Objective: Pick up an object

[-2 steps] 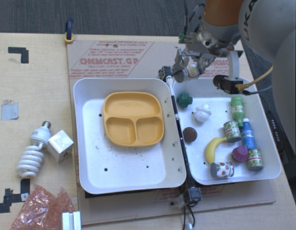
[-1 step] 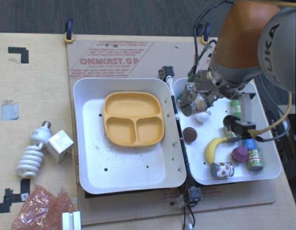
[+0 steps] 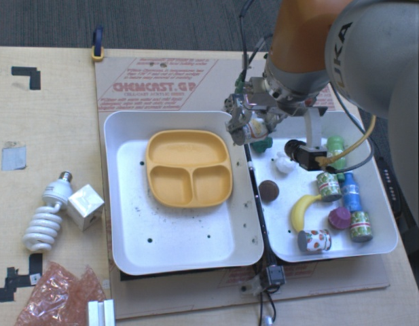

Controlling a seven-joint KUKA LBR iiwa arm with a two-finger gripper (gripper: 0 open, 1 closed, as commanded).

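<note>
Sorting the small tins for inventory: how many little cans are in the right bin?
3: one can beside the banana's tip, one at the right, one lying in front. The arm may hide more.

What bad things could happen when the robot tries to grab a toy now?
1. The gripper hangs above the wall between the left bin and the right bin. Going straight down, it might bump that wall.
2. In the right bin the banana, blue bottle and little cans lie crowded together, so it might push one aside or pinch two at once.
3. The brown ball is round and could roll away.
</note>
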